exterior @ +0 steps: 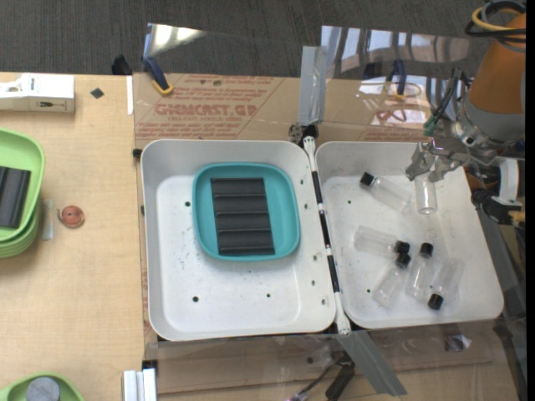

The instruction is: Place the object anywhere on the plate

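A teal square plate (pixel 203 215) with a dark ridged insert lies in the left bin (pixel 167 299). My gripper (pixel 425 176) hangs over the upper right part of the right bin (pixel 476 307). It is shut on a clear vial (pixel 427 199) that hangs upright from its fingers, above the bin floor. The plate is far to the gripper's left, across the divider between the bins.
Several more clear vials with black caps lie in the right bin, one at the top (pixel 380 188) and a cluster lower down (pixel 410 278). On the bench at the left are stacked green dishes (pixel 21 224) and a small red disc (pixel 73 215). Cardboard (pixel 217 103) stands behind the bins.
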`<move>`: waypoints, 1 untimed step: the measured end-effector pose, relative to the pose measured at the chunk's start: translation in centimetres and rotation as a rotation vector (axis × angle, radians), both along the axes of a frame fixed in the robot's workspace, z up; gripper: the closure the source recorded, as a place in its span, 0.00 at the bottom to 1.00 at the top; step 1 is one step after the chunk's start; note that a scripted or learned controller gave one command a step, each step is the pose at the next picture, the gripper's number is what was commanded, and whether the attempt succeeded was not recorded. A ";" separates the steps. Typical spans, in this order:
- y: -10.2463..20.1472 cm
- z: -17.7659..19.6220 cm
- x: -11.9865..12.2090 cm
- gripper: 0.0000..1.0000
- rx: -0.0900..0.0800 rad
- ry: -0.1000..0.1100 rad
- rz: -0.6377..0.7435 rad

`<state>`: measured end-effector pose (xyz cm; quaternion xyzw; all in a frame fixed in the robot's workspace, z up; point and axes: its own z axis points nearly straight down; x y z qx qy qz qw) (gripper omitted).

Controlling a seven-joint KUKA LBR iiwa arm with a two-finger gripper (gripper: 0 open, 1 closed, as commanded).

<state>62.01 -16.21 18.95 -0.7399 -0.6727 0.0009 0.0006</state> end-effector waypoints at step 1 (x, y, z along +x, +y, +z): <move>0.0 0.0 0.0 0.00 0.000 0.000 0.000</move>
